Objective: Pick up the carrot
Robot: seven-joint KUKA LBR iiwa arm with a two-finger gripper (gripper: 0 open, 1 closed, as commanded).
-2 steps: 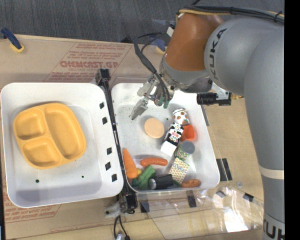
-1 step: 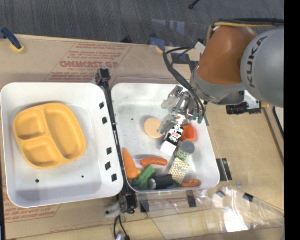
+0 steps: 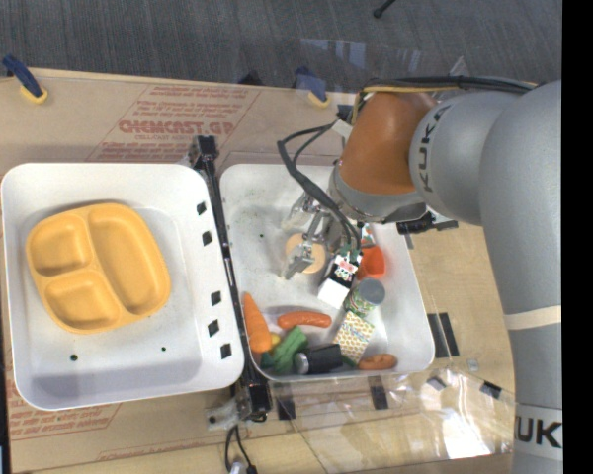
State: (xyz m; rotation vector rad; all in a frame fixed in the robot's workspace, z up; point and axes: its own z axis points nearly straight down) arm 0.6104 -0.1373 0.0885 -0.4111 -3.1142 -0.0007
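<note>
The carrot [image 3: 257, 324] is a short orange piece lying along the left wall of the right bin [image 3: 249, 197], near its front corner. My gripper [image 3: 303, 252] hangs over the middle of that bin, up and to the right of the carrot and well apart from it. It is just above a small tan round piece [image 3: 316, 258]. Nothing from the bin shows in its grasp.
Beside the carrot lie a reddish sausage [image 3: 304, 319], a green piece [image 3: 288, 348], a black cylinder [image 3: 322, 359] and a patterned can [image 3: 357, 326]. A white box [image 3: 338, 282] and a red item [image 3: 374, 261] sit by the gripper. The left bin [image 3: 40, 378] holds a yellow divided tray [image 3: 97, 265].
</note>
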